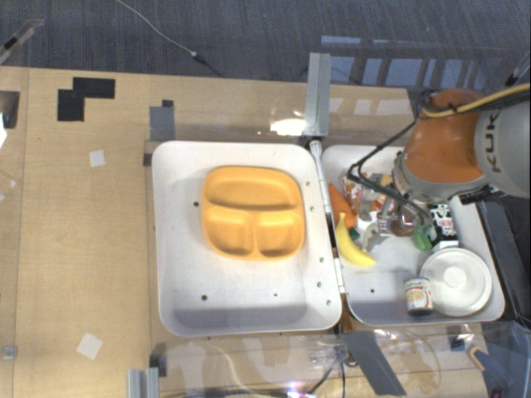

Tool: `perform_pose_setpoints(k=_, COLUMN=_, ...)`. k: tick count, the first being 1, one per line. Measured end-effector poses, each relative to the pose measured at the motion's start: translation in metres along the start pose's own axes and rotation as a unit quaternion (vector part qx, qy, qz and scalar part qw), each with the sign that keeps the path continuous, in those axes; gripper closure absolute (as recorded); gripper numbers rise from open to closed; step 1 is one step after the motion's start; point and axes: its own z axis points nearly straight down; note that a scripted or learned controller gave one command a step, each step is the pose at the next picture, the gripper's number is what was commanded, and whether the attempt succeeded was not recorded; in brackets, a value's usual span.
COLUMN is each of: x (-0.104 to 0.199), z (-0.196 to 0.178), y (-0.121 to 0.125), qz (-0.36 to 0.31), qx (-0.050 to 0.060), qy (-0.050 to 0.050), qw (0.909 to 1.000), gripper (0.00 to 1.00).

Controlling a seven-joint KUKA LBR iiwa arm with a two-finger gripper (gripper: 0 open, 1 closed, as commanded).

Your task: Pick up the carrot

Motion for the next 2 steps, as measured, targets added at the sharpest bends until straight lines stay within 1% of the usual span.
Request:
perform_pose_setpoints(k=1, x=0.061, z=-0.003, y=-0.003, qz=-0.013, qx=-0.003, qy=0.017, qw=0.9998, gripper=0.00)
perform_pose_setpoints(k=2, x=-0.001, z=-0.016, y=0.006, qz=-0.161, qx=-0.006, qy=0.014, qw=0.9868, gripper=0.00)
